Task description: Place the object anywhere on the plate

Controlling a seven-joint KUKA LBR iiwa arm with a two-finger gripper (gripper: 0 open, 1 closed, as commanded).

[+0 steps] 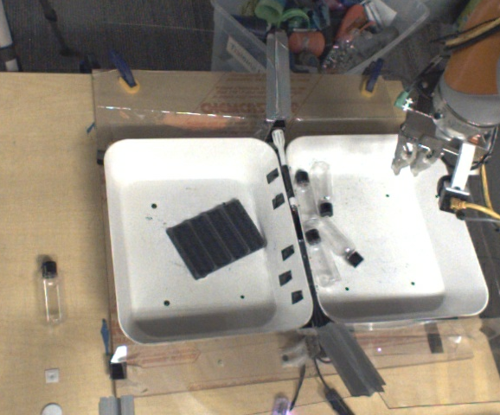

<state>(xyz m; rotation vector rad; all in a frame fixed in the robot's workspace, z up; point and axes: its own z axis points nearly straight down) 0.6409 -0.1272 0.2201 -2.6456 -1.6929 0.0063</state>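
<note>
Two white bins sit side by side on the bench. The left bin (129, 232) holds a dark ribbed plate (215, 238), lying flat and turned at a slant near the bin's middle. The right bin (406, 258) holds several clear vials (323, 223) with black caps, clustered along its left side close to the divider (286, 232) between the bins; some lie end to end, one is angled toward the bin's middle with its cap pointing lower right. The gripper (413, 158) hangs over the upper right corner of the right bin, at the end of the grey arm (479, 76) with its orange band, which comes in from the right. Its two fingers (401, 158) point down and stand slightly apart, with nothing between them. The vials lie well apart from the fingers, to their left and lower in the view, on the bin floor; none touches the gripper. The plate is farther still, across the divider in the other bin. One more vial (51, 290) lies on the wooden bench outside the bins, at far left, cap toward the top. Behind the bins stands a clear tub (233, 24) of mixed colourful items.
</note>
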